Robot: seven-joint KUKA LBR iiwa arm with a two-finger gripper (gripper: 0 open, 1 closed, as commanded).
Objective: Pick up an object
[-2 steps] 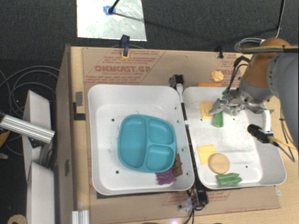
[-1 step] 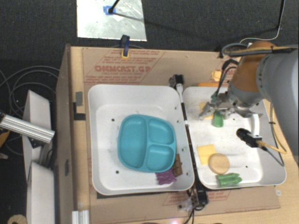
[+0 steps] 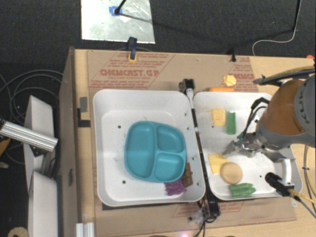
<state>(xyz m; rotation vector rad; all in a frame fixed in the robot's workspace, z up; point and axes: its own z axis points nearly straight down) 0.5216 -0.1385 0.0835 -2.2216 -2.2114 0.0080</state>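
Front edge of the right bin (image 3: 276, 194): a green block (image 3: 242, 189) lies against the lower wall. Just behind it and touching or nearly so is a tan round piece (image 3: 231, 172), looks like a bread roll. A yellow flat wedge (image 3: 216, 163) sits just left of the roll.

Gripper (image 3: 236, 148) hangs over the middle of the right bin, just above the wedge and roll. A thin metal finger points left toward the wedge. Nothing visible between the fingers. Apart or together: cannot tell, the wrist and arm body cover too much.

Further back in the same bin: a green upright-looking cylinder (image 3: 230, 122) beside a pale yellow block (image 3: 217, 117), close together. An orange carrot-like stick (image 3: 221, 89) lies on the bin's far rim.

Left bin (image 3: 113, 107) holds a teal divided plate (image 3: 155, 151), with a purple item (image 3: 174, 187) and a brown item (image 3: 188, 176) at its lower right edge.

Step, as I read it: approach phase, no pick yet. Likely candidates are the wedge or the roll, being nearest the gripper.

Next move calls for: descend straight over one item. The roll and wedge are crowded, so a finger may land on the neighbour. The wedge is flat and offers little to grip. The roll gives better purchase.
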